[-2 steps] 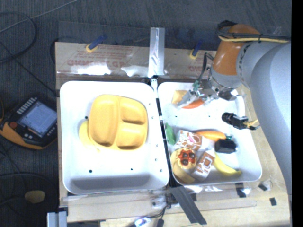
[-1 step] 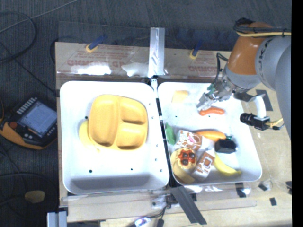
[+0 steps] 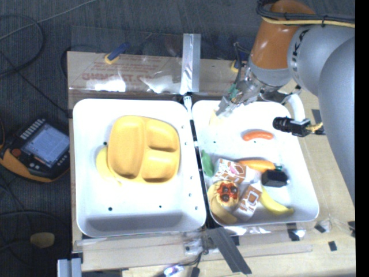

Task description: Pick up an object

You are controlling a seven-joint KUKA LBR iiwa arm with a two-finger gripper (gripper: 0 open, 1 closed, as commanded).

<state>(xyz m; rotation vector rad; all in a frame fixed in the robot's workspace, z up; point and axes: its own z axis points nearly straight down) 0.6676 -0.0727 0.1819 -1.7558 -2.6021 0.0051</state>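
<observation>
Tool [image 3: 226, 107]: above right bin's [image 3: 308, 180] far corner, grip state unclear, nothing visibly held. Sausage [image 3: 257, 135], banana [image 3: 275, 204] unpicked.

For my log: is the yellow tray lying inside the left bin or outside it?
Inside: the yellow tray lies within the left bin's white walls.

Even, bright overhead light. The two shallow white plastic bins [image 3: 138, 215] glare near blown-out, with soft shadows under the rims. Dark carpet floor [image 3: 34, 45] stays dim. Slight overall softness; the grey-and-orange arm [image 3: 323, 56] looks mildly blurred.
</observation>
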